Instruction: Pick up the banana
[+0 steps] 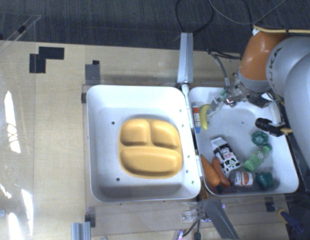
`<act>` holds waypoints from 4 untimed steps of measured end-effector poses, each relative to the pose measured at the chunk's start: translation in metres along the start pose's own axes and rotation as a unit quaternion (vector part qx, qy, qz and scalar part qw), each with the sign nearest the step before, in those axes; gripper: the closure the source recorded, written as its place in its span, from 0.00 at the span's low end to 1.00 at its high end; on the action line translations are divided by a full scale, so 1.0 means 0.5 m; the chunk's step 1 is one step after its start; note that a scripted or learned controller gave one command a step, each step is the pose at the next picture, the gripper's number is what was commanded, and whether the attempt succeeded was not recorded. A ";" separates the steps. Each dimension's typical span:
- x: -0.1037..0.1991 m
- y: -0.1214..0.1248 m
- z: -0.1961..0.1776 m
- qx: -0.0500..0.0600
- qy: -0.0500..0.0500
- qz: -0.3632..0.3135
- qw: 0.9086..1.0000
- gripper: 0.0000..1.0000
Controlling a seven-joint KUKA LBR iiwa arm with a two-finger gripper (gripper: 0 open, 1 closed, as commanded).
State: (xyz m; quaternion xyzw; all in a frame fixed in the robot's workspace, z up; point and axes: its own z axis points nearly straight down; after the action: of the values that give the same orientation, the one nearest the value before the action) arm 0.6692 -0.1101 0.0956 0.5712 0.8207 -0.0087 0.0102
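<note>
The banana, small and yellow with a greenish end, lies upright along the left side of the right bin, close to its left wall. My gripper hangs over the far left part of that bin, just right of and above the banana's top end. The grey arm with its orange band reaches in from the right. Nothing is visibly held.
A red-and-white tube lies left of the banana. Near the front of the right bin are a cow-patterned carton, a carrot, a can and a green bottle. The left bin holds a yellow compartment tray.
</note>
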 end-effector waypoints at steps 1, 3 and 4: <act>0.000 0.000 0.000 0.000 0.000 -0.003 1.000 0.00; -0.003 -0.003 0.003 0.002 0.003 -0.056 0.998 0.00; 0.019 -0.003 0.017 0.006 0.012 -0.144 0.990 0.00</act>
State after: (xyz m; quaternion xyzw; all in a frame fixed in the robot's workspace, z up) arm 0.6645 -0.1019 0.0868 0.4476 0.8942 -0.0084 -0.0048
